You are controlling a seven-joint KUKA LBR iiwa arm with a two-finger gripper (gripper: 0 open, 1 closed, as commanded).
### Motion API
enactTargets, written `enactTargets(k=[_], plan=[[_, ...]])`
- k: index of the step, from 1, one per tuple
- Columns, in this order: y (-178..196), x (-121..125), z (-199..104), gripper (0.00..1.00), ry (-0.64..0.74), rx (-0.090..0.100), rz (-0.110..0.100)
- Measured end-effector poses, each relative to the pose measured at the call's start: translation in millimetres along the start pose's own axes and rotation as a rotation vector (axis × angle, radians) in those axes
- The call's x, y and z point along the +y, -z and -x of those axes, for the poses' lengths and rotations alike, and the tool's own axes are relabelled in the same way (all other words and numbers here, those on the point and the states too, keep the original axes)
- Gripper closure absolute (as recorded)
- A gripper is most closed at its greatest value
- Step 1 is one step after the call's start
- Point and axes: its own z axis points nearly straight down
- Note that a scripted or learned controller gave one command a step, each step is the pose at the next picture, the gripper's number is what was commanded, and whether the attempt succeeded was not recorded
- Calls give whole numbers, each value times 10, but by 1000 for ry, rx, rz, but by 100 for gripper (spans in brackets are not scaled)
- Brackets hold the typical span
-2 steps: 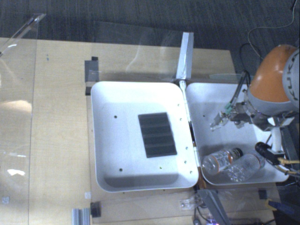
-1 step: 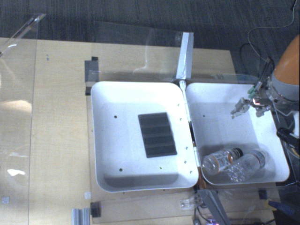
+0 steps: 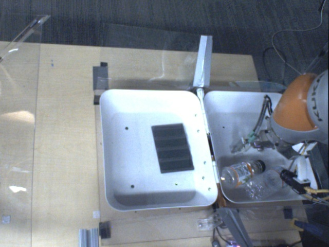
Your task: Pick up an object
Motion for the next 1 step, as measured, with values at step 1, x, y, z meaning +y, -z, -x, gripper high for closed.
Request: enactTargets(k=[1], plan=[[16, -444, -58, 0, 152, -4, 6]])
